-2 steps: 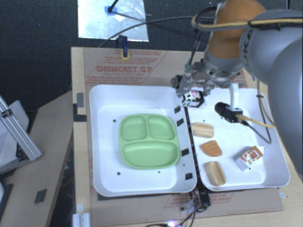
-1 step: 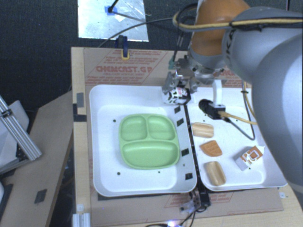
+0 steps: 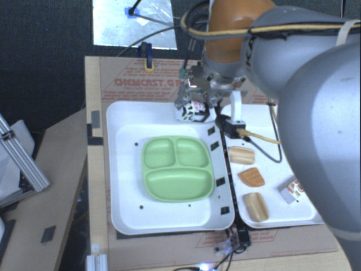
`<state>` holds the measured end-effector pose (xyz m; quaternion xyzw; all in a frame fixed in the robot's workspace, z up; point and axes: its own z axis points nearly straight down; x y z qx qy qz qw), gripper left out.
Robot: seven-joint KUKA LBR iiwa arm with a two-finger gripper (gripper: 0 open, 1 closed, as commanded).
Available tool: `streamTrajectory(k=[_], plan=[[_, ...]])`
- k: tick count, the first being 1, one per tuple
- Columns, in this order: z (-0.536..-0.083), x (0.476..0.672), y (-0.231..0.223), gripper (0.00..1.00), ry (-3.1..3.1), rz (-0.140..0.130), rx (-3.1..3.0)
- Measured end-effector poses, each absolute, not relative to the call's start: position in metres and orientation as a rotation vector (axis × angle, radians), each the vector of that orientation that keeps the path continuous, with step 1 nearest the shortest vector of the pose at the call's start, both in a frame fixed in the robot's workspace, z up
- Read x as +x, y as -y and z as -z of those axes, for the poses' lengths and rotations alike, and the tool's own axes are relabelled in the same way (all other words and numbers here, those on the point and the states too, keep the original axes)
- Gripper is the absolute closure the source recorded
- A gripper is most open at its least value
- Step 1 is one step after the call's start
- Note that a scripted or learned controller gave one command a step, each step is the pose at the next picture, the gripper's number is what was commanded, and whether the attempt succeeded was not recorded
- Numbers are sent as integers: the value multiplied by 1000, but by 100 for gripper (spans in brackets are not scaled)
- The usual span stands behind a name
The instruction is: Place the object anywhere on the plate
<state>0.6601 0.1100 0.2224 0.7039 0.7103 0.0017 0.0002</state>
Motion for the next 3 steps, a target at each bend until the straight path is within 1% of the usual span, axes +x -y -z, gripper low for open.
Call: streamTrajectory(k=[1,2,3], plan=[[-230,660,-172,100,-2232,-7,2211],[-218,663,-193,100,-2228,-2,2214],[-218,663,-192,0,-2227,-2,2214]])
